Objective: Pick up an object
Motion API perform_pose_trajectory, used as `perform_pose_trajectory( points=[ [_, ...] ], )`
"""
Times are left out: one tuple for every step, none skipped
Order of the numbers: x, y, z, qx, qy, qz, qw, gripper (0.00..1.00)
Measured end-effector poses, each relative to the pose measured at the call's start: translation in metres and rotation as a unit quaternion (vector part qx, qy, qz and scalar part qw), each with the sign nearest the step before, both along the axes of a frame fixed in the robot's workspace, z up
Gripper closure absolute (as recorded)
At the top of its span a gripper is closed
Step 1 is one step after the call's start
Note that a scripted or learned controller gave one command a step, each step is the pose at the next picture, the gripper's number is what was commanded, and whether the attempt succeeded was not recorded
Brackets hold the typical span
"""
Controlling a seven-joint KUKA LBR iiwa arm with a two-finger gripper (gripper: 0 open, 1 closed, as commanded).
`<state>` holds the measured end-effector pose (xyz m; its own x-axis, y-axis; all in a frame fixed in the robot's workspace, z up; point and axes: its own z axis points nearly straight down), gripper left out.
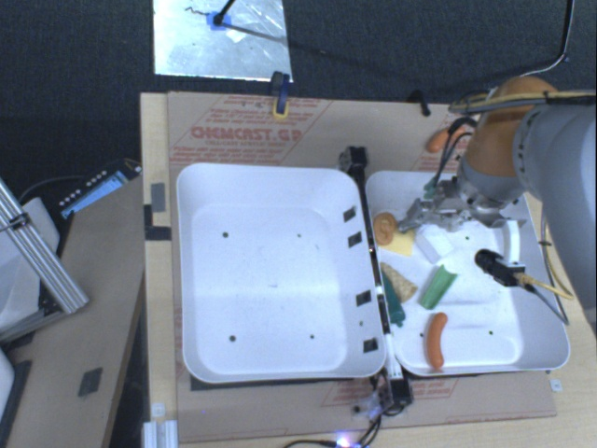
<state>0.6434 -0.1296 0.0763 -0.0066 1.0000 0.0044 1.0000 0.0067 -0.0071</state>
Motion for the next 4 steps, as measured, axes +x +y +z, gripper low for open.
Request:
perform_pose_trajectory(
  points=[
    [0.004, -0.003, 0.020, -0.0025, -0.007, 0.000, 1.0000, 1.00],
    [0.019, 0.045, 0.272, -0.0032, -0.015, 0.001, 0.9999, 1.00],
    [-0.007, 0.053, 0.164, -0.0013, 0.001, -0.003, 1.0000, 1.00],
    [0.028, 0.094, 0.305, -0.0023, -0.013, 0.001, 0.9999, 1.00]
  ],
)
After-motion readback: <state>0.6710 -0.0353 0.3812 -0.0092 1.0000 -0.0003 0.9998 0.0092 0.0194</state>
